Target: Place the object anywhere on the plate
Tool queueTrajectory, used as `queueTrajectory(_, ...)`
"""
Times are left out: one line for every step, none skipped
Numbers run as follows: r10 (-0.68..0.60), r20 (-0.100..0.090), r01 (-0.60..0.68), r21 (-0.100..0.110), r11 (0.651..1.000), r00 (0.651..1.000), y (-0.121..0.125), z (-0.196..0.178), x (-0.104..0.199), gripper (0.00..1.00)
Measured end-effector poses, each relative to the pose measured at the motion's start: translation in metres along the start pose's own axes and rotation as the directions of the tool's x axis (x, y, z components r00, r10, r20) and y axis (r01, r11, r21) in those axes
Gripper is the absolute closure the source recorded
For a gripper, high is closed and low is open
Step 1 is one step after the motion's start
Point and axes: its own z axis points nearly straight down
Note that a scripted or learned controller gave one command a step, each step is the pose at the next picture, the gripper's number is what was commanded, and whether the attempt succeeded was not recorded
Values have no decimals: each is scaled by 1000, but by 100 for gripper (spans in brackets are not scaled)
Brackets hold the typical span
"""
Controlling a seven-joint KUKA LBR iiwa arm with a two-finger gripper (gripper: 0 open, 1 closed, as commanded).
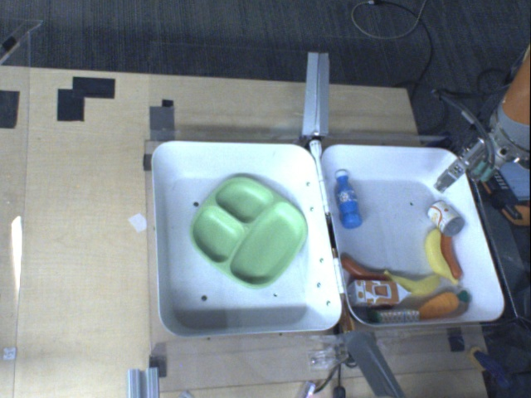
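Observation:
A green plate (249, 230) with three compartments lies in the middle of the left white bin (178, 305). The right bin (398, 164) holds a blue bottle (348, 199) by its left wall and a small can (445, 216) near its right wall. My gripper (455, 175) hangs over that bin's far right corner, just above the can and apart from it. No object shows in it. The orange band of the arm (516, 106) sits at the right edge.
Along the right bin's near side lie a banana (433, 254), a sausage (451, 261), a carrot (440, 303), a second banana (413, 284), a red chili (362, 265) and a brown carton (372, 291). A metal divider post (316, 98) stands behind the bins.

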Motion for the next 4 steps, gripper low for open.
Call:
queueTrajectory(-162,-5,162,0,987,987,80,9,104,100)
queueTrajectory(-309,-4,309,-1,951,951,66,6,99,100)
queueTrajectory(-410,-4,410,-3,912,912,148,18,174,100)
queueTrajectory(-747,3,747,-4,665,665,124,-25,156,100)
